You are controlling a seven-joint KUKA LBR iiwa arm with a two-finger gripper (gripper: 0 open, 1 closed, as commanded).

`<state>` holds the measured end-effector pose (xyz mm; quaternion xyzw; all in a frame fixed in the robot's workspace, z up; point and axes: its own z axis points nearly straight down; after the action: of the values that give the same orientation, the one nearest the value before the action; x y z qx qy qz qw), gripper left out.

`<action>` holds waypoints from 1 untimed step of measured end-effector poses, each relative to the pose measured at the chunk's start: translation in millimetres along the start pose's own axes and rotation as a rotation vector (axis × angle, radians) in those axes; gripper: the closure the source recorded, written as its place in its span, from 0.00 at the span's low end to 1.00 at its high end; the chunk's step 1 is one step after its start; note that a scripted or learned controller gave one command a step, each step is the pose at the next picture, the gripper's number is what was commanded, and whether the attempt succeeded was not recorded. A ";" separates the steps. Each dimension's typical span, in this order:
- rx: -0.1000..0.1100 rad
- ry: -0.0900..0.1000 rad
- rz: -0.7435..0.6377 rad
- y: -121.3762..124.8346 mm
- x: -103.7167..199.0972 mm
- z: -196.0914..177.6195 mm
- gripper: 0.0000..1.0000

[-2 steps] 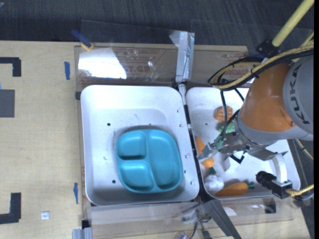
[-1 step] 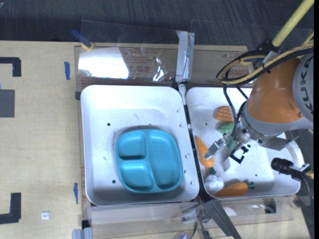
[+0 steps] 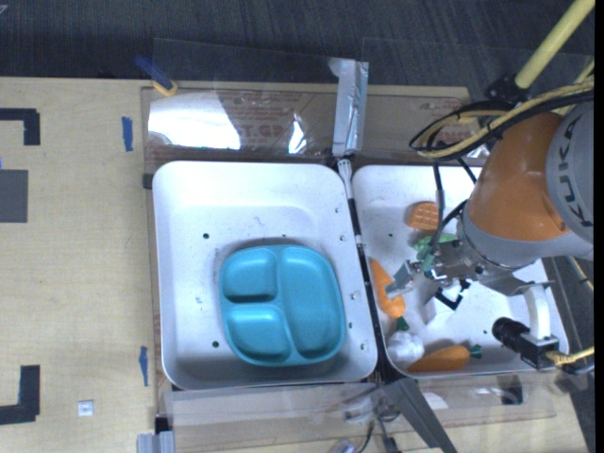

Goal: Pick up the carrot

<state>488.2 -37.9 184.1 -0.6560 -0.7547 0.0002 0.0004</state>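
Along the lower wall of the right bin [image 3: 377,206], as the camera sees it, lies the carrot [image 3: 441,357]. Its long axis runs nearly parallel to that wall and rises slightly toward the right. The green stub end points right, and the orange end points left toward a small white item [image 3: 406,348] just beside it in the bin's lower left corner.

The gripper [image 3: 413,291] hangs above the middle of the same bin. Its two pale fingers [image 3: 404,275] stand apart and are aimed down and to the left, with nothing seen between them. The carrot lies below the fingers in the view, apart from them and untouched. A second orange piece [image 3: 382,286] lies nearer to the fingertips, against the bin's left wall. A ridged orange item [image 3: 424,216] sits higher up in the bin.

The arm [image 3: 514,196], with its orange band, enters from the right. Its grey casing bears large dark letters cut off by the frame's edge, of which "KU" can be read.

The left bin [image 3: 189,243] holds a blue divided plate [image 3: 281,302].
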 end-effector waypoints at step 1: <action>0.001 0.001 -0.156 -6.5 16.7 -0.1 0.00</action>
<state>479.5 -22.3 184.2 -0.5954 -0.8035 0.0003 0.0013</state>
